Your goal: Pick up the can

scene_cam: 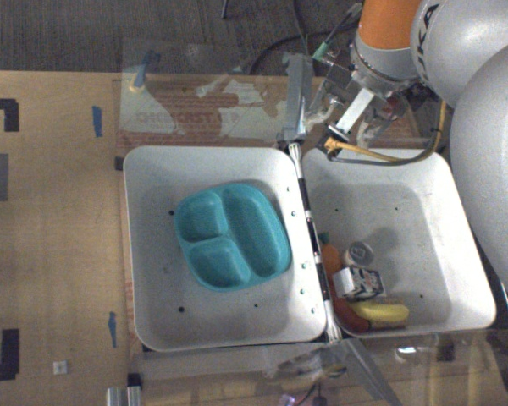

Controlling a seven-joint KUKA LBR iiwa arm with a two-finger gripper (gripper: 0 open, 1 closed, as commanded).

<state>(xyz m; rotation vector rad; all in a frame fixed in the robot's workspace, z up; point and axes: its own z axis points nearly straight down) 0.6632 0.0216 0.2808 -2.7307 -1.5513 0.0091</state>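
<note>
Surface (51,252): tan board w/ black corner marks and blue tape bits; carries both bins.
Arm (483,100): grey, orange band at wrist; enters from 3 o'clock, reaches to 12 o'clock above right bin's far edge.
Left bin (148,184): white, shallow; at 9 o'clock of right bin, rims touching.
Right bin (423,218): white, shallow; items clustered at its 7 o'clock corner.
Tray (231,235): teal, 3 compartments, centre of left bin, lying flat.
Pincer (343,129): above right bin's 11 o'clock corner, well apart from can; spread or pressed together – can't tell.
Banana (381,313): yellow, 6 o'clock of can, near bin's front wall.
Can (358,282): small, silver, on its side, near 7 o'clock corner of right bin, just above banana.
Round lid-like item (360,252): grey, at 12 o'clock of can, just beside it.
</note>
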